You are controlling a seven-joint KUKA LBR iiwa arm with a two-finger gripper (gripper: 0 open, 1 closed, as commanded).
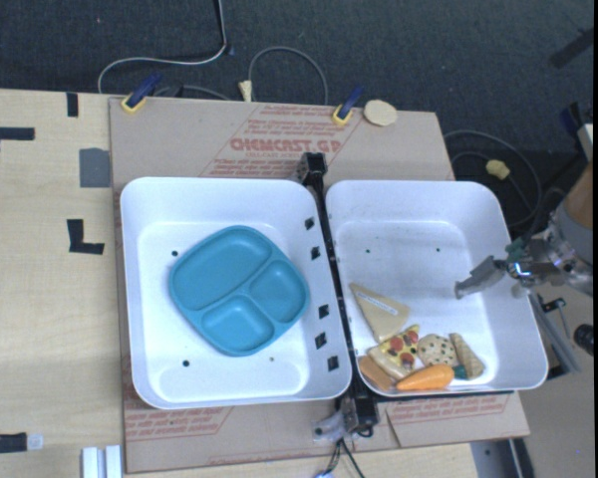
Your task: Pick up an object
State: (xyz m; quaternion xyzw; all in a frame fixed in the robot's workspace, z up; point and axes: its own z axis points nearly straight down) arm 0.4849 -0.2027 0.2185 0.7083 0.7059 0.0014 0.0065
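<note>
The camera view shows us two shallow white bins side by side on a brown cardboard sheet [279, 142], which lies on a pale wooden bench [40, 297]. In the left bin [145, 366] we see a single blue divided plate [239, 289], lying flat near the middle, with three compartments facing up.

The right bin [419, 202] holds a cluster of toy food crowded into its near corner: a pale wedge-shaped piece [381, 310] lying nearest the divider, a pizza-like piece with red dots [401, 347] just below it, a speckled cookie-like piece [435, 350] beside that, and an orange carrot [425, 377] along the near wall. These pieces touch or overlap one another. The rest of that bin's floor is bare white.

The gripper [473, 285] reaches in over the right wall of the right bin, well apart from the food cluster and above the bare floor. We see one grey finger [478, 279] pointing left; the other is not distinguishable, so we cannot tell whether the fingers are open or closed. Nothing appears between them.

The arm itself is largely cut off at the right edge. A small brownish piece at the far right of the cluster is too small for us to identify.
</note>
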